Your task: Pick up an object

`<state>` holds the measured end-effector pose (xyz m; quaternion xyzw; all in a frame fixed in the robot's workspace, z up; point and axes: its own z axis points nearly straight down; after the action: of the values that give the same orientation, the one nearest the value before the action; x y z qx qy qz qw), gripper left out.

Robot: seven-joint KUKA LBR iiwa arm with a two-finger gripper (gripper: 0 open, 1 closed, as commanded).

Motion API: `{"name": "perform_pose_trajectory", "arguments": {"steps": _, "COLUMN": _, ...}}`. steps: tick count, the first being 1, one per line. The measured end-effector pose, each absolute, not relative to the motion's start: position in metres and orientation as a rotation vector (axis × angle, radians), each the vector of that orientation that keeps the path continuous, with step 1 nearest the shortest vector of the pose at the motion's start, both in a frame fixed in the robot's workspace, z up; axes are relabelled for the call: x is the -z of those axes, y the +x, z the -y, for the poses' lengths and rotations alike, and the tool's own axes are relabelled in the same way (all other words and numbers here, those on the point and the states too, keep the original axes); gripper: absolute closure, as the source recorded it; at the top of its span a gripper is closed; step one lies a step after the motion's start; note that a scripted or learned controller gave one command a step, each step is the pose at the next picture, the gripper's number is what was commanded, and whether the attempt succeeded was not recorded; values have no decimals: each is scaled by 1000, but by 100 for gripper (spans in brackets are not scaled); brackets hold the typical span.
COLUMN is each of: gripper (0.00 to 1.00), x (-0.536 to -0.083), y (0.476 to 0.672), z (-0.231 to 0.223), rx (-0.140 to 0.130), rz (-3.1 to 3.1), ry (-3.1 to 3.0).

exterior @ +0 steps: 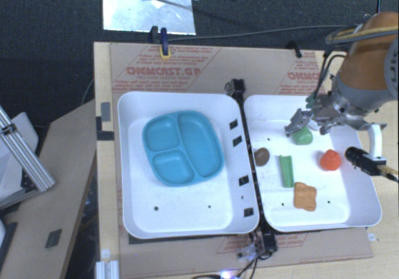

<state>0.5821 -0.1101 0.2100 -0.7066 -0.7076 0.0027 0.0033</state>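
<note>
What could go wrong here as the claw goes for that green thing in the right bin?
1. The claw sits right over the round green object near the right bin's back edge; a rounded shape like that may well slip out sideways.
2. The orange ball lies close to the arm's side, so a swing of the wrist could knock it and send it rolling.
3. The green stick and brown object lie nearby and could be nudged.

A blue divided plate point(183, 147) lies in the left bin point(134, 209); a blue-and-yellow clamp point(163, 41) grips the surface's point(106, 141) far edge.
</note>
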Motion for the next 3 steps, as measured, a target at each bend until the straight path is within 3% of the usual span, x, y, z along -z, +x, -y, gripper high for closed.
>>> {"name": "perform_pose_trajectory", "arguments": {"steps": 1, "gripper": 0, "x": -215, "y": 584, "z": 110, "rx": 1, "rz": 2226, "ry": -2219}}
{"name": "perform_pose_trajectory", "arguments": {"steps": 3, "gripper": 0, "x": -98, "y": 598, "z": 115, "rx": -4, "rz": 2220, "ry": -2219}}
